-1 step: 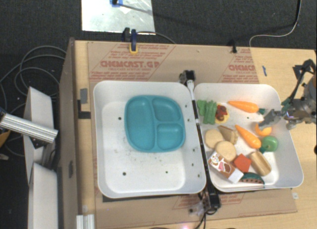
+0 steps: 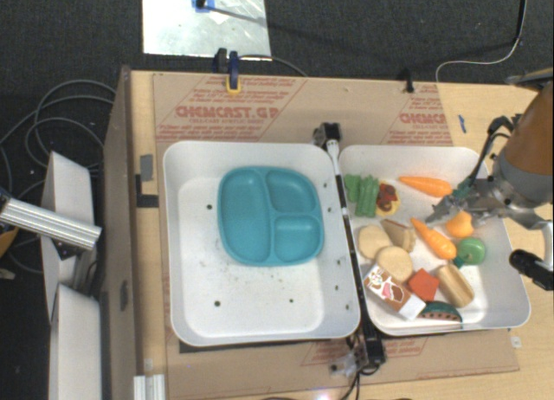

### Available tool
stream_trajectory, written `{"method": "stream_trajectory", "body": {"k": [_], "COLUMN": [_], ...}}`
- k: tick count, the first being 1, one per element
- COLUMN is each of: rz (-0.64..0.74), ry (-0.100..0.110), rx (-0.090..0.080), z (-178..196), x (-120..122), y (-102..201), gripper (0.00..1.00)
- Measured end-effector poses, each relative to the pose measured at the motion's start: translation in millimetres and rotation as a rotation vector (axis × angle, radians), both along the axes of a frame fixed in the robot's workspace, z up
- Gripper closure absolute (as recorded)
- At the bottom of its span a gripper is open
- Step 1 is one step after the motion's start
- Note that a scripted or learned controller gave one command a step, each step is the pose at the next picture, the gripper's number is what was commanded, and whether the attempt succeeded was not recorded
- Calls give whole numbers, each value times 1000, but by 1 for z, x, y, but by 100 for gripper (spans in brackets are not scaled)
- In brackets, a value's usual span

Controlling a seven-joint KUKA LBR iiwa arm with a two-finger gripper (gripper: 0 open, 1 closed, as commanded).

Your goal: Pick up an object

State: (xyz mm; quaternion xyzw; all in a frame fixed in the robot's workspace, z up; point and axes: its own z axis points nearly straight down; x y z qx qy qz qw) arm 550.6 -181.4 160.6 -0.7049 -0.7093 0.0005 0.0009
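Observation:
The right bin [image 2: 511, 303] holds several toy foods: an orange carrot [image 2: 424, 185] at the back, a second carrot [image 2: 433, 239] in the middle, a small orange fruit [image 2: 460, 224], a green apple [image 2: 472, 251], a green vegetable [image 2: 362, 195], tan round biscuits [image 2: 394, 261], a red block [image 2: 424, 284] and a bread roll [image 2: 456, 285]. My gripper [image 2: 452, 203] reaches in from the right and hangs low over the bin's right half, just above the orange fruit and the second carrot's end. Its fingers stand open, and nothing shows between them.
The left bin [image 2: 195, 303] holds a teal divided plate [image 2: 270, 216]. A small printed box [image 2: 388, 288] and a watermelon slice [image 2: 440, 310] lie at the right bin's front. A divider rail [image 2: 344, 225] runs between the bins. Cables lie on the floor to the left.

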Motion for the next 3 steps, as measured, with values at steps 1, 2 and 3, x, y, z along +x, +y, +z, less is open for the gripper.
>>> {"method": "stream_trajectory", "body": {"k": [1,2,3], "rz": [-5,-4,-3], "ry": [-6,-2,-5], "rx": [-2,0,-1], "z": [-38,-77,-66], "x": [4,0,1], "y": [14,12,12], "gripper": [0,0,100]}}
